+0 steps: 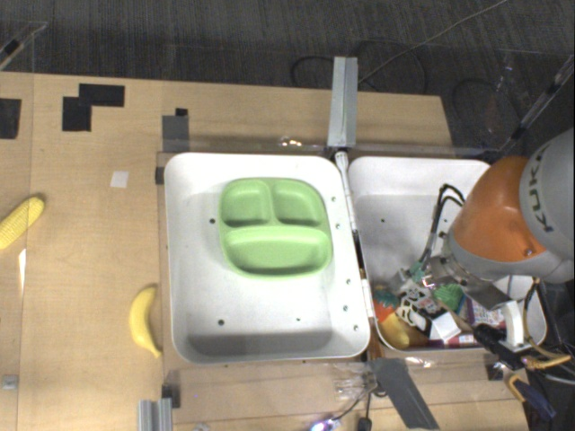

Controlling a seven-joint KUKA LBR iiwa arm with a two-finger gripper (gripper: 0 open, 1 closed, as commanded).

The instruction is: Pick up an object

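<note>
The things I could pick lie heaped in the near corner of the right bin [395, 187]: a jumble of small objects [431, 317], among them something yellow and rounded against the near wall and a dark and white piece just right of it, too cluttered to name one by one. My gripper [429, 281] hangs right over the far side of that heap, reaching in from the right under my orange band [499, 218]; whether it touches anything, or how its jaws stand, I cannot tell, for my wrist covers them. The heap is hemmed in by the bin's near wall and by the divider it shares with the left bin [189, 241] just to the left. The far half of the right bin is bare white floor, open room. In the left bin a green divided plate [274, 225] sits toward the far side, with bare floor near it. Out on the wooden bench [81, 268], a yellow banana [144, 320] lies just left of the left bin, and a yellow corn cob [20, 223] lies at the left edge.
</note>
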